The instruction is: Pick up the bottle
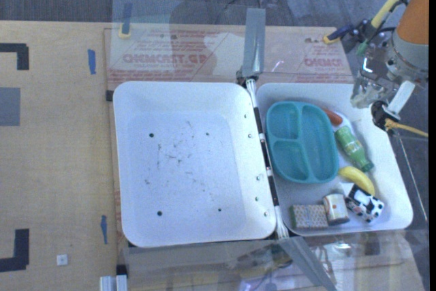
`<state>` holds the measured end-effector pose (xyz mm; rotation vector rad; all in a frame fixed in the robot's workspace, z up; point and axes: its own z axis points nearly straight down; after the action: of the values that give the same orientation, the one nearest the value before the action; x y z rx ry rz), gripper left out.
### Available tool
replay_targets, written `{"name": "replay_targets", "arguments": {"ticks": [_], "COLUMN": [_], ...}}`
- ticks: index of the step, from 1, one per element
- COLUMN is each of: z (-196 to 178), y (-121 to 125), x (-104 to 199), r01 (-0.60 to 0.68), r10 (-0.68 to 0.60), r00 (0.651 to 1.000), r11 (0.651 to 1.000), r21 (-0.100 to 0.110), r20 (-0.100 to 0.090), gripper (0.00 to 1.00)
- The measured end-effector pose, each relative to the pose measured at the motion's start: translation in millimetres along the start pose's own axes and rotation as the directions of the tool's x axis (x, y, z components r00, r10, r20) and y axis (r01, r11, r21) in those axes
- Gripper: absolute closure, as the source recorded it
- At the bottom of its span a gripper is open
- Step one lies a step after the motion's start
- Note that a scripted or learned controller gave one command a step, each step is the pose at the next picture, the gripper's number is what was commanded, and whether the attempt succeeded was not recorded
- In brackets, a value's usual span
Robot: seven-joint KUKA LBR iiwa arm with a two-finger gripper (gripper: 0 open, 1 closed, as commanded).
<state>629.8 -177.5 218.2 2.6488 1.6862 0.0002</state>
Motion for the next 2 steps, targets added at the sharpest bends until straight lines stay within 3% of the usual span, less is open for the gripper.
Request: {"name": "replay_targets", "arguments": {"ticks": [1, 2], "z": [87.9, 107.4], "y": [-6.1, -0.1], "x": [-28.3, -42.3], "r01": [-0.037, -0.108], "r10": [0.037, 0.108], "r00": [0.999, 0.994], "r11": [0.999, 0.993], "r21": [-0.001, -0.055], "r20": [-0.001, -0.005], "gripper": [0.00, 0.00]}}
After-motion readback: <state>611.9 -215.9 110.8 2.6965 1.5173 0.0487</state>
